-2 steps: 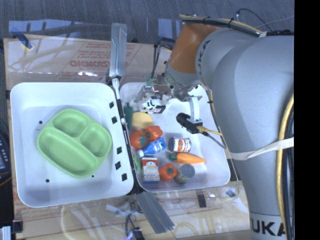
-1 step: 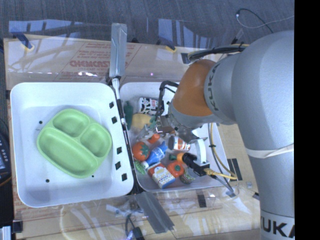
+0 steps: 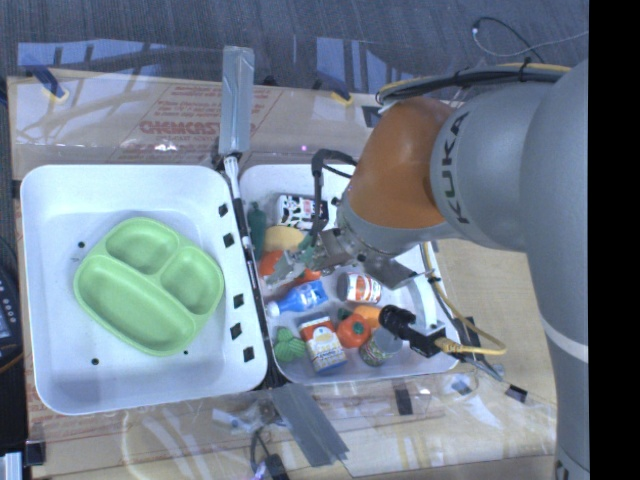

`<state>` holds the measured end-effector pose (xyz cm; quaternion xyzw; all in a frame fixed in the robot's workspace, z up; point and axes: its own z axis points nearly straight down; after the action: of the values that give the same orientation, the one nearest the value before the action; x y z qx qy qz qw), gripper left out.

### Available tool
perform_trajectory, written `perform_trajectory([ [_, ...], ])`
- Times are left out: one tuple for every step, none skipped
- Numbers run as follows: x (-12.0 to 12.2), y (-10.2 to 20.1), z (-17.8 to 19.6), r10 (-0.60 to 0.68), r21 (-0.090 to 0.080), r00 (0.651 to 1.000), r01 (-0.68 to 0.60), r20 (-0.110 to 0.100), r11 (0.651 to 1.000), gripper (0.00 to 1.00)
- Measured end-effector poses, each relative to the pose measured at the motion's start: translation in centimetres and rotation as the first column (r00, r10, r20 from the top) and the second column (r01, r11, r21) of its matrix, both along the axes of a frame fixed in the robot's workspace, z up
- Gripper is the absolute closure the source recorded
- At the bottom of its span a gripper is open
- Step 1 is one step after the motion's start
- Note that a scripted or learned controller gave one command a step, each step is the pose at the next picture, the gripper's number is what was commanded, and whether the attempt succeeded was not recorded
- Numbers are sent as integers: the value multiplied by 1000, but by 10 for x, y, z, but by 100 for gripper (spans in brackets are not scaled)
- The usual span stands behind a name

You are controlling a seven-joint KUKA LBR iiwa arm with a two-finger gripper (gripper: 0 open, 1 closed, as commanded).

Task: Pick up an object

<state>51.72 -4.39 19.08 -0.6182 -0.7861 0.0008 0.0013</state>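
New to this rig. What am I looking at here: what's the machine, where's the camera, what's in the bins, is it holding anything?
One fixed camera looks down at a slant on a bench with two shallow white bins. The big grey and orange shape is a KUKA robot arm reaching in from the right, hanging over the right bin. Its gripper sits low among the clutter there; whether it holds anything cannot be told from this view. The left bin holds a green divided plate. The right bin holds a pile of small toy groceries, including a blue bottle, a small can, a little carton and a black-and-white patterned item.
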Motion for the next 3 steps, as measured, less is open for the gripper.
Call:
perform_trajectory([
  [45, 66, -1, -240, -3, 971, 240, -1, 971, 0],
  [50, 8, -1, -179, -2, 984, 179, 1, 984, 0],
  [98, -18, -1, -159, -1, 987, 159, -1, 987, 0],
])
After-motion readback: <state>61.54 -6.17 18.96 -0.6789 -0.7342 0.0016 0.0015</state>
